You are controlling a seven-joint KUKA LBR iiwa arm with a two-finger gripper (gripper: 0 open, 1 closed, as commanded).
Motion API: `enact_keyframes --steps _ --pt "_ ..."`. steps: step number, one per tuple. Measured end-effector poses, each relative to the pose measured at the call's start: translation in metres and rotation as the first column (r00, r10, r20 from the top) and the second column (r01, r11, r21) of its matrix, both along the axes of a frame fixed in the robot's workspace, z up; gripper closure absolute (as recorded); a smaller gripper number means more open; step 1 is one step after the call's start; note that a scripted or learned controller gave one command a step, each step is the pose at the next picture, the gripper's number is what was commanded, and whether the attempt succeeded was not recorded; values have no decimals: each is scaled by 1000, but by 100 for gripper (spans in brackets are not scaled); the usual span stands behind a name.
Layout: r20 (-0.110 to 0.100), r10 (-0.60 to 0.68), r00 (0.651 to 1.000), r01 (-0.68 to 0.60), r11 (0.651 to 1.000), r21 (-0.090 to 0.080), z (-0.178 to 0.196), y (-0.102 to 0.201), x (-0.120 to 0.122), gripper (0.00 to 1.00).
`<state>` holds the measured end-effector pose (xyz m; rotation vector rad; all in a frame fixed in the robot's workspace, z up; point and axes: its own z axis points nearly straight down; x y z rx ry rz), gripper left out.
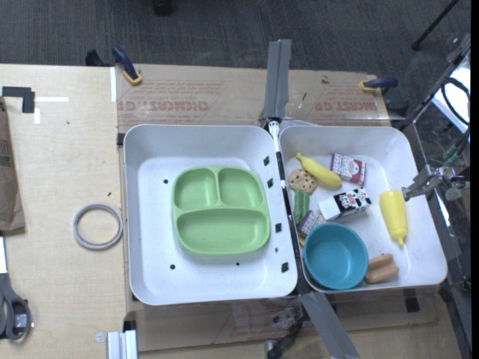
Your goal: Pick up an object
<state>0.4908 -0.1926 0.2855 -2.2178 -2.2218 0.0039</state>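
The right bin (419, 163) holds several small objects. A yellow banana (318, 170) lies near its back left, with a round cookie (301, 179) and a green piece (301, 203) beside it. A red and white carton (349, 168) sits behind a black and white carton (350, 202). To the right lies a yellow squeeze bottle (394, 214). A blue bowl (335, 255) stands at the front, with a brown hot dog (380, 268) next to it. The left bin (142, 200) holds a green divided plate (221, 209).
A grey tape ring (98, 225) lies on the bench left of the bins, and scissors (11, 316) sit at the front left corner. A metal bar (277, 81) rises behind the seam between the bins. A metal bracket (428, 179) overhangs the right bin's right rim.
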Motion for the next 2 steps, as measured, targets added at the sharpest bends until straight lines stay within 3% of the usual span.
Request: enact_keyframes --steps 1,2 --pt "-1 -310 951 310 951 0 -100 -13 -14 0" --pt "0 -236 972 236 972 6 -194 -9 25 0"
